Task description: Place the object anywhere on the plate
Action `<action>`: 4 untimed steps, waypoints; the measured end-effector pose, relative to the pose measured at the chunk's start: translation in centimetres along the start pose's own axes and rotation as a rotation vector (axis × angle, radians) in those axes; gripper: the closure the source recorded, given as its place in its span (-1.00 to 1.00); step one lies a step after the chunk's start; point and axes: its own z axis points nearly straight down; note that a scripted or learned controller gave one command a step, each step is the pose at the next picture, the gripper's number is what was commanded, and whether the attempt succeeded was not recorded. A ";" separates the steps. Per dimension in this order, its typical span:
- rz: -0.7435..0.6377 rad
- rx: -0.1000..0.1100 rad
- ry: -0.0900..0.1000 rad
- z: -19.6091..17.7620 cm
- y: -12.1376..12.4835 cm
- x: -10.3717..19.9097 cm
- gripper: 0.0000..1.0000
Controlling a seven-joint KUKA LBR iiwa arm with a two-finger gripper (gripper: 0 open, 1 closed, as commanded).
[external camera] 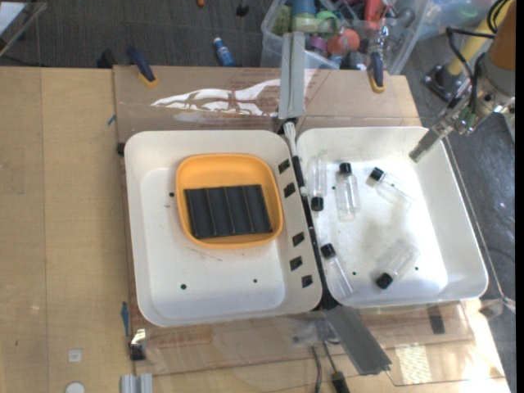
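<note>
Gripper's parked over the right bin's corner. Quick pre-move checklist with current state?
1. Gripper carrying nothing: cannot tell; it is small and blurred at the right bin's upper right corner.
2. Objects available: ok; several clear vials with black caps, such as one, lie in the right bin.
3. Pickable vial apart from the others: ok; one lies alone toward the lower right.
4. Orange plate in the left bin: ok.
5. Plate surface free: not ok; a black ribbed insert covers most of it.

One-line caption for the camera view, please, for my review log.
Orange plate holding a black ridged block in the left bin; small clear vials scattered in the right bin; gripper poised above its far-right corner.
</note>
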 end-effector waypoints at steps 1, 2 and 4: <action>-0.169 0.000 0.002 0.1 0.6 0.8 -1.00; -0.255 0.001 0.003 -0.2 0.4 1.5 -1.00; -0.339 -0.001 -0.002 -0.4 -1.6 -0.9 -1.00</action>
